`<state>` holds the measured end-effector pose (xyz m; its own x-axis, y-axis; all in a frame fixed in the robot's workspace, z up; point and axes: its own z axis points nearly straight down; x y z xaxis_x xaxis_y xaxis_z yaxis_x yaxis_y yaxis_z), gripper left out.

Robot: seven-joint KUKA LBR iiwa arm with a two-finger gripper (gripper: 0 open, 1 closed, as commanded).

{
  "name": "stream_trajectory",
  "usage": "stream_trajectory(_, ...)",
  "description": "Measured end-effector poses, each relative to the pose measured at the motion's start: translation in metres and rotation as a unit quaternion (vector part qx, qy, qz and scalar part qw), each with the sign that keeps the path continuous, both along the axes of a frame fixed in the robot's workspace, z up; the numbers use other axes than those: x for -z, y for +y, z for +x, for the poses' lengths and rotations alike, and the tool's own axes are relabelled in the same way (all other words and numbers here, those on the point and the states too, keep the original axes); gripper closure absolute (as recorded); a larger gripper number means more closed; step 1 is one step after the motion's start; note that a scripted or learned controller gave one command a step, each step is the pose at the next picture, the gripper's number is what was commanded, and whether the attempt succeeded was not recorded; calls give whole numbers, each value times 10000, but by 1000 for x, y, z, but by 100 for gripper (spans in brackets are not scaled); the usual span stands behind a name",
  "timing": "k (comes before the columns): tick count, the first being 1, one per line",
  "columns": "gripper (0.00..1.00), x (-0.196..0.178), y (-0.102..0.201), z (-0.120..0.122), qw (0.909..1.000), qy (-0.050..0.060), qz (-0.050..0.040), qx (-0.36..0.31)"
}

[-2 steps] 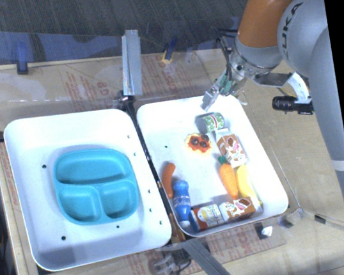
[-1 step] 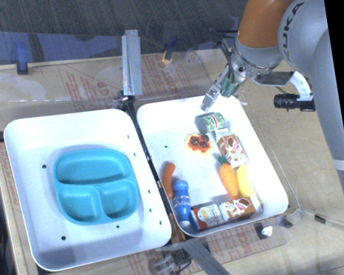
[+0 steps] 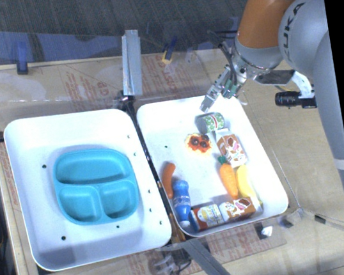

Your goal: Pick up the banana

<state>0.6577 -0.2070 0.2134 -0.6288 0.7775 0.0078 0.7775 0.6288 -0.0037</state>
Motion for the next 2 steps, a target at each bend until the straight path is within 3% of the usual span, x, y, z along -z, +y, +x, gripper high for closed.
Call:
stream_trajectory(1, 100, -21, 27, -5, 10000, 12, 3, -43)
stream_trajectory(2, 100, 0, 15, -3, 9985, 3, 1, -542)
